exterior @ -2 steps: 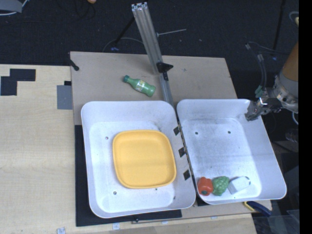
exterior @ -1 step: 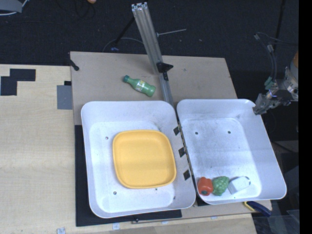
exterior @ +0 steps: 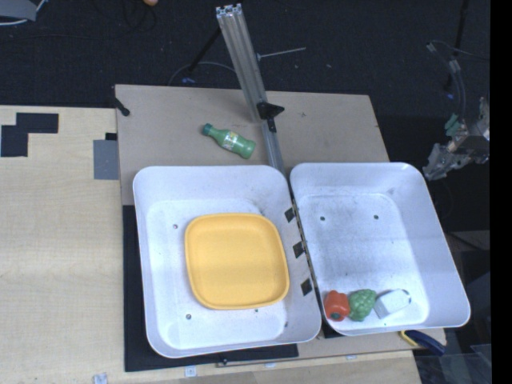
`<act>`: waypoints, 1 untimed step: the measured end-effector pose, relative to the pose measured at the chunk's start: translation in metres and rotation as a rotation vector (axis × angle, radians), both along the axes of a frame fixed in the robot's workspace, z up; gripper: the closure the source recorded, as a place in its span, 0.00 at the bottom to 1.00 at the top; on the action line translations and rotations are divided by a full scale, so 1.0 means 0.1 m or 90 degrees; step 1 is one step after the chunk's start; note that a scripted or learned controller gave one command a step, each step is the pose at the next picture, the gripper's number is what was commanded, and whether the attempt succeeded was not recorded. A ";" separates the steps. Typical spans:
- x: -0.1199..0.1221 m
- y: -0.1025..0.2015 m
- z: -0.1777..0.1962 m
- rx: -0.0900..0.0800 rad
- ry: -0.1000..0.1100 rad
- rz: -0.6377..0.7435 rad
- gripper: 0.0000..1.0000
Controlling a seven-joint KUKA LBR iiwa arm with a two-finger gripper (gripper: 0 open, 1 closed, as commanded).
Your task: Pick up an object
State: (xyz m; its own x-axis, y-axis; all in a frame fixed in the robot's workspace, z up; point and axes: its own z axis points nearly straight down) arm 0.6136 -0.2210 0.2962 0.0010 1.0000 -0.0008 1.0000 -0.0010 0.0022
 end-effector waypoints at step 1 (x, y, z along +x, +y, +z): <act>0.09 0.51 0.00 0.001 0.001 0.003 1.00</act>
